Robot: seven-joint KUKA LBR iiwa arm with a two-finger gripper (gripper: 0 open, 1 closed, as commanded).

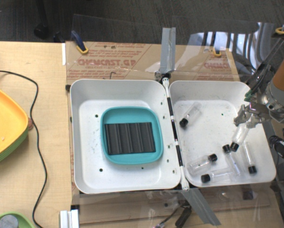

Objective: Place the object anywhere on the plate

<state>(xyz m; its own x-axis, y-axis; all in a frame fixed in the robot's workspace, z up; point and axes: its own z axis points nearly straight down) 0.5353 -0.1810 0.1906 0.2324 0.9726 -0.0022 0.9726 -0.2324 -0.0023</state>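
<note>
Vial (239, 139), clear with a black cap, hangs pinched between the gripper (245, 122) fingers above the right bin (213, 87). Teal plate (131, 136) sits in the left bin (85, 141).

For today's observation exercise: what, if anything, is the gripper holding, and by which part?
The gripper appears to hold a clear vial by its upper end; the black-capped end hangs lower, above the right bin.

A yellow bowl (6, 122) sits at the left edge of the wooden bench (47, 175), with a black cable (37, 127) trailing down beside it. Behind the two white bins (80, 127) lies printed brown cardboard (113, 61), held by a yellow-tipped clamp (79, 42) at its left corner.
</note>
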